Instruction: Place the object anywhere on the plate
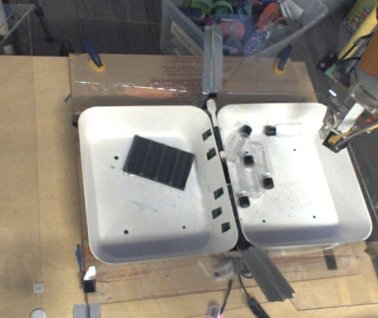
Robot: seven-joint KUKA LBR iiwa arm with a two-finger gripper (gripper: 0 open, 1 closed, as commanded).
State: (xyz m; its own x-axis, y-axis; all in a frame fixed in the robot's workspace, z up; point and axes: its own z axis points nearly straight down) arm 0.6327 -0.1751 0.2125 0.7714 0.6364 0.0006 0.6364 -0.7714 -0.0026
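Toward the far right of the scene, the gripper (335, 140) hangs over the right bin's (321, 197) far right rim; whether its fingers are open or shut cannot be told, and nothing shows between them. A clear object (253, 166) with black caps lies in that bin's left part, just beside the divider. Well apart, a dark ribbed plate (159, 162) (rectangular, slightly skewed) rests in the left bin (109, 217).

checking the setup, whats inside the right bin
A clear plastic object with small black parts lies in the right bin. What it covers is unclear.
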